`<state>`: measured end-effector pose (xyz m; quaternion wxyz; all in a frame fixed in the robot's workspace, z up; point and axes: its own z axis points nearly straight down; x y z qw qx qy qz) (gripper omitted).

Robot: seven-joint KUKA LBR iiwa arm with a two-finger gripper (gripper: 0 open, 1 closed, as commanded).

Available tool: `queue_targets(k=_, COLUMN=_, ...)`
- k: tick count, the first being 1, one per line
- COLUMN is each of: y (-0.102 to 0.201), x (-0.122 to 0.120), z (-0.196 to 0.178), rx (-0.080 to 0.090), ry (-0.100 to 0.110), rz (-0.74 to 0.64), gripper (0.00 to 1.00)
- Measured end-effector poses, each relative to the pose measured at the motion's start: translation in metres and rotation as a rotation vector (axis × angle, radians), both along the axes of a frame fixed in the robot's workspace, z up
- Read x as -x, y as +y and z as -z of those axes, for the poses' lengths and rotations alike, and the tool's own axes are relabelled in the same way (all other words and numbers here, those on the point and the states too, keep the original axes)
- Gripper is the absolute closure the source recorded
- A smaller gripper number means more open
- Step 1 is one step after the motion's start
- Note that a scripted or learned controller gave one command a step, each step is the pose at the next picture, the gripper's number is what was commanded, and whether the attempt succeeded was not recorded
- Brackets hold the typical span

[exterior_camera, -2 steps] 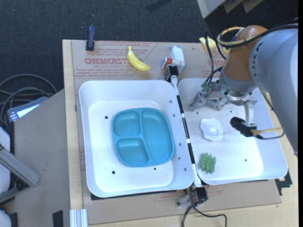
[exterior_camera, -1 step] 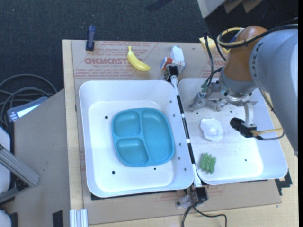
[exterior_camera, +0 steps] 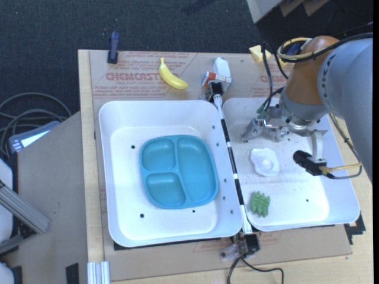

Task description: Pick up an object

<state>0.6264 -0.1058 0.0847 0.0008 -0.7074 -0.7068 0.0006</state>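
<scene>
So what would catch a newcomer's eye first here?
Probably the blue divided plate lying in the left bin. Next, the grey arm with its orange band, its claw low over the right bin, above a white object and a small green one.

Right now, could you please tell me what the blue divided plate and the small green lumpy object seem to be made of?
Blue divided plate: likely moulded plastic, smooth with a soft sheen, uniform colour. Small green lumpy object: possibly soft plastic or rubber, matte and bumpy; too small to be sure.

overhead camera, slanted down, both bins (exterior_camera: 112, 135)
</scene>
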Motion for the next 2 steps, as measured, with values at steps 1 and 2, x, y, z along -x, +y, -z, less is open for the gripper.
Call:
queue_targets(k=1, y=-0.003, x=0.008, z=0.000, rx=0.000, ry=-0.001, rz=0.000, gripper=0.00)
queue_targets(k=2, y=0.009, x=0.027, z=0.000, rx=-0.001, ry=0.000, rz=0.000, gripper=0.00)
